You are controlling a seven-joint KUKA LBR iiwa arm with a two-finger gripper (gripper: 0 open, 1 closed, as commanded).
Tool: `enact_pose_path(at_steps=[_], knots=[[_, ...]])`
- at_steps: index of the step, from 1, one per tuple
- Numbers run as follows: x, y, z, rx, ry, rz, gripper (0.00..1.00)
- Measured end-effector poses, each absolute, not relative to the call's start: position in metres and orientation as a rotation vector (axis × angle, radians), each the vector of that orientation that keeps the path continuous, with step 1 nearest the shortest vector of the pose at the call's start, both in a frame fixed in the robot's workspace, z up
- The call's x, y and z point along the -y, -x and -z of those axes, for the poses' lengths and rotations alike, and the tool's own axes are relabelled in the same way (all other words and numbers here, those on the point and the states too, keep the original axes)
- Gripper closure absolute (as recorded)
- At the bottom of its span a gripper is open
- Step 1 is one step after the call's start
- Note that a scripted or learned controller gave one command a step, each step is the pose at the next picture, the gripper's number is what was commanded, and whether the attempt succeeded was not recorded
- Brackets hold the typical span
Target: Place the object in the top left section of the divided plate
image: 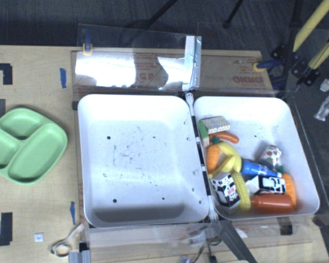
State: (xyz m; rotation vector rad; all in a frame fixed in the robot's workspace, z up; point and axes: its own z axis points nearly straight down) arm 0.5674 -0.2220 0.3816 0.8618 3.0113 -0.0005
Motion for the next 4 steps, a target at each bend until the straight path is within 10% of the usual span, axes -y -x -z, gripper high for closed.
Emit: enact_pose_path(at_steps=[1,2,3,4], knots=[[0.222,-0.574,-0.326,-3.064,-0.669,0.000,0.00],[0.223,-0.621,-0.237,-3.071,-0.636,0.000,0.00],[0.223,-0.591,-0.274,-3.127,-0.244,0.000,0.00],[0.223,-0.616,-0.189,-3.122,-0.287,-0.001,0.00]])
